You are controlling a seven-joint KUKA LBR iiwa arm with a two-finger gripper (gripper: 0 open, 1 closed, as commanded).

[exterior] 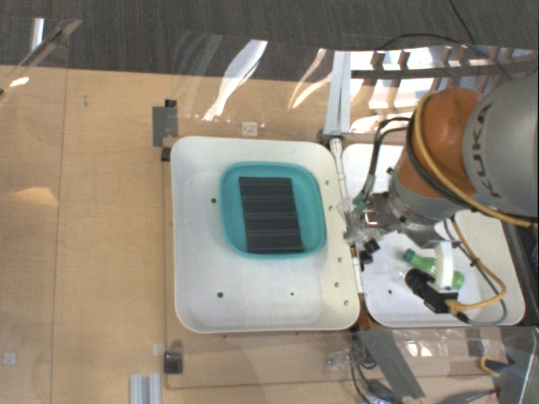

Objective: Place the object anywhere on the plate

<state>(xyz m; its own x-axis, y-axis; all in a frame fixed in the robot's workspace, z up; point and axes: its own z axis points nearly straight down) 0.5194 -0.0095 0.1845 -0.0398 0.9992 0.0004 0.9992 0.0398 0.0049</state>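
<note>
A teal plate (315, 213) with rounded corners lies in the upper half of the left bin (202, 293), and a dark ridged rectangle (269, 215) covers its middle. A small green object (418, 259) lies on the floor of the right bin (493, 242), partly hidden by the arm's hardware. My gripper (364, 244) hangs low over the right bin's left edge, close to the wall between the two bins. It is to the left of the green object and to the right of the plate. Nothing visible sits in it.
The grey arm with its orange band (446, 133) covers much of the right bin from above. A metal post (337, 99) stands behind the gap between the bins. Small black clamps sit at the left bin's back-left (167, 123) and front-left corners.
</note>
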